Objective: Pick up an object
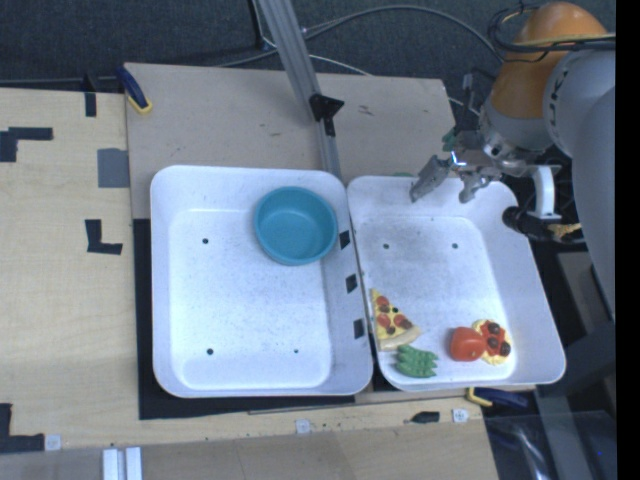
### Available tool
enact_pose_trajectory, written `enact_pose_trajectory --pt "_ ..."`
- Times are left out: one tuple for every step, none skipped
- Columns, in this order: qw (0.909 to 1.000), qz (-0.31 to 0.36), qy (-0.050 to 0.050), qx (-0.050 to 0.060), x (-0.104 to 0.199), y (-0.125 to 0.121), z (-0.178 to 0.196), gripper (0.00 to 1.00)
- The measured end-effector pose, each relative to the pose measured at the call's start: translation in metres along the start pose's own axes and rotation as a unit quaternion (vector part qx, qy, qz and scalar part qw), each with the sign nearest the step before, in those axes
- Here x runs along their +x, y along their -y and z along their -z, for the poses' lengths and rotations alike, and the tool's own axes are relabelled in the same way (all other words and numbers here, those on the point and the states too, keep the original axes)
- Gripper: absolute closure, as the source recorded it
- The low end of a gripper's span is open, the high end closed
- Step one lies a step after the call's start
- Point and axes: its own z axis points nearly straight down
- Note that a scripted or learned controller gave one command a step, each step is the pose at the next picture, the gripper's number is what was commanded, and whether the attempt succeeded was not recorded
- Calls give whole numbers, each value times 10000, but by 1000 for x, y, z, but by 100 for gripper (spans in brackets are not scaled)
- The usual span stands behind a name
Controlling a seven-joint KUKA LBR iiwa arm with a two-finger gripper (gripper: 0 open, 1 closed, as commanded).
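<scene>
Jaws (447, 186) spread open, nothing gripped, hung over right bin (520, 268) far edge, pizza slice toy (391, 321), green toy (416, 362), red-yellow toy (478, 342) clustered at near edge, details blurred, blue bowl (294, 225) seated in left bin (180, 298), arm cut off at right.

Two bins side by side across the middle of the frame, the left bin (190, 358) and the right bin (520, 278) touching along their inner edges. In the left bin, a bowl (295, 225) at the upper right corner; in the right bin, along the lower edge, a pizza slice (392, 321) at lower left, a leafy toy (416, 362) just below and right of it, a tomato-like piece (480, 342) further right. Above the right bin's upper edge, the gripper (448, 183), with the arm (560, 78) behind it at upper right.
</scene>
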Motion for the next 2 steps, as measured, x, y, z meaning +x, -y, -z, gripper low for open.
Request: enact_pose_trajectory --pt "10000 0 2 -6 -1 -5 -45 0" --pt "10000 4 7 -27 0 -6 -32 100"
